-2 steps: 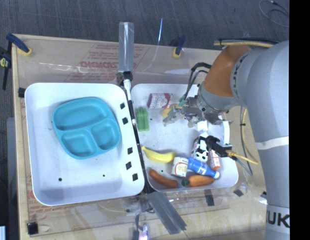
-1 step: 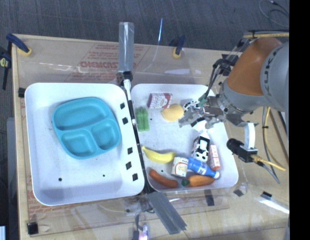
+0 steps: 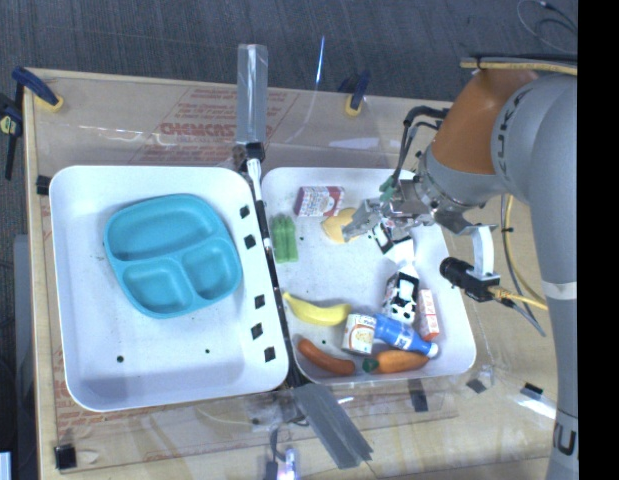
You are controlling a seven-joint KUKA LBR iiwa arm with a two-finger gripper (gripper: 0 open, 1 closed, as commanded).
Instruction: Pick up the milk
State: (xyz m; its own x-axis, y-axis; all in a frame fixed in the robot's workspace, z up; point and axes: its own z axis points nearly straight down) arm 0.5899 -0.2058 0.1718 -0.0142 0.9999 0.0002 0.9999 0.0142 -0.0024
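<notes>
Hovering over the right bin (image 3: pixel 451 268), gripper (image 3: pixel 374 223) — finger state unclear — needed descent onto the milk carton (image 3: pixel 403 296).

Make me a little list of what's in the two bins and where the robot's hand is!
left bin: blue tray
right bin: milk, banana, carrot, sausage, blue bottle, green block, red-and-white carton, yellow fruit
gripper: over right bin's far side, beside the yellow fruit
milk: near right side, apart from gripper
</notes>
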